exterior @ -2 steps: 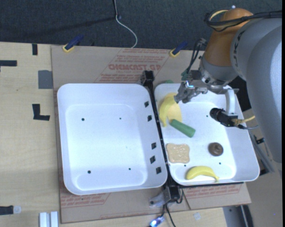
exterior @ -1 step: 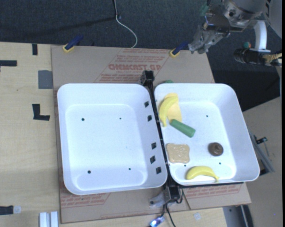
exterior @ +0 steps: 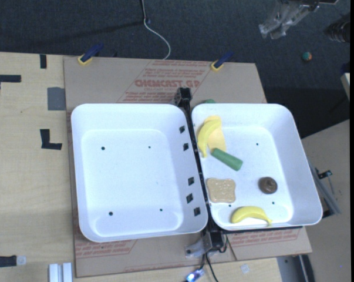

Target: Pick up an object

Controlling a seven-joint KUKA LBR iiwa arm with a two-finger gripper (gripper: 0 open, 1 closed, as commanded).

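While the hand is hanging blurred above the dark floor, well beyond the counter, its grip cannot be made out. The right bin is holding a banana bunch, green cylinder, toast slice, brown donut and single banana; the left bin is sitting beside it.
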